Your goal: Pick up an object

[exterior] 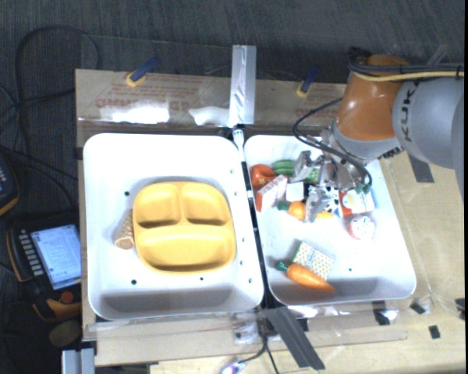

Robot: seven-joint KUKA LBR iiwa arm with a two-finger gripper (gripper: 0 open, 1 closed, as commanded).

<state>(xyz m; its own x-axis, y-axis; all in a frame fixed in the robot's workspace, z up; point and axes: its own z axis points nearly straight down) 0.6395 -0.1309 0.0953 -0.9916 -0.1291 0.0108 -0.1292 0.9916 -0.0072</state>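
Yellow moulded plastic makes up the three-compartment tray point(184, 226) lying in the left white bin point(101, 287), with a tan ice-cream cone toy point(124, 231) touching its left edge. Both bins sit side by side on the tabletop point(437, 232), and the right white bin point(398, 275) holds the clutter. At its far end, near the dividing wall, lie a red tomato-like toy point(260, 175), a green vegetable toy point(284, 166) just beside it, and a small red-and-white carton point(272, 190). The grey arm with its orange band point(370, 104) reaches in from the right, and its hand point(321, 189) is down among this pile, above a small orange piece point(296, 209); how far the hand is open, or whether it has hold of anything, I cannot tell, as metal parts and toys overlap there. Right of the hand lie a red-and-white round toy point(362, 226) and a white packet point(357, 201). Nearer the front rest an orange carrot toy point(306, 276) and a patterned checked box point(313, 259), touching each other, well apart from the pile.
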